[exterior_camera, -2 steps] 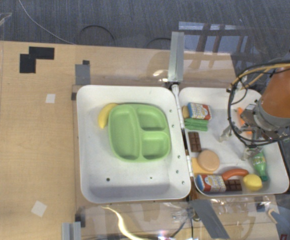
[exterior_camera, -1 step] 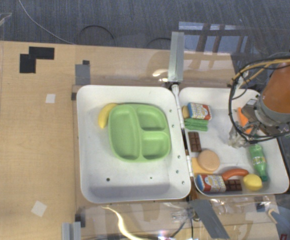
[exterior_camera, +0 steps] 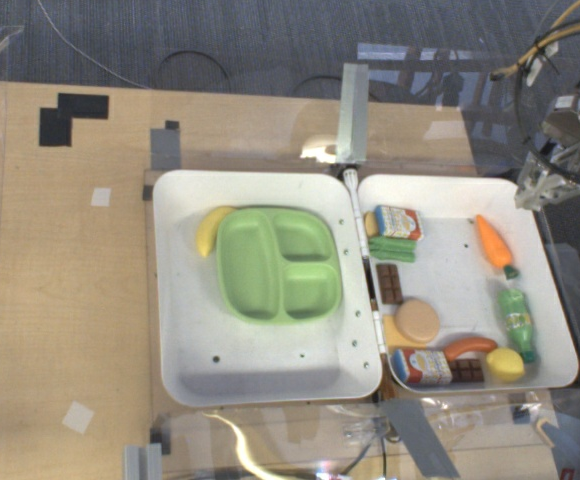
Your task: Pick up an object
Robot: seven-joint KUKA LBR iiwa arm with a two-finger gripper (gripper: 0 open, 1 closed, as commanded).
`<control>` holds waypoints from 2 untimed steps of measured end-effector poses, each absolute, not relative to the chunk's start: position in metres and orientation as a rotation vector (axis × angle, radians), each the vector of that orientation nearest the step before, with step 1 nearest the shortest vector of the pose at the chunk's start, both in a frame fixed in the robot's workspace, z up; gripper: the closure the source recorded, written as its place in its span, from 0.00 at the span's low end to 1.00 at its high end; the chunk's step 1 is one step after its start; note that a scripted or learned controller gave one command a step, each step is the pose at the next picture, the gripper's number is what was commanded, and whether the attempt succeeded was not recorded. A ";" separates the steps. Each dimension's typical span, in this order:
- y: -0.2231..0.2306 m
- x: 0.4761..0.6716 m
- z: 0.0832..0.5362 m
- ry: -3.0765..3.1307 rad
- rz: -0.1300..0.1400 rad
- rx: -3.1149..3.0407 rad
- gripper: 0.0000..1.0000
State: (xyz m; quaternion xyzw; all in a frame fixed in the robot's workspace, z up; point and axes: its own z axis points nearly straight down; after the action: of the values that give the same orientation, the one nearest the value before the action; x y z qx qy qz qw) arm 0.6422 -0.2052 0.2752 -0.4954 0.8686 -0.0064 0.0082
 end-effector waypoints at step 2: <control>-0.172 0.659 0.271 2.502 -0.020 -1.873 1.00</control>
State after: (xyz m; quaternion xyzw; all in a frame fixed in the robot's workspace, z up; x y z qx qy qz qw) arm 0.6591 -0.1718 0.2706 -0.5993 0.8005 -0.0065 0.0080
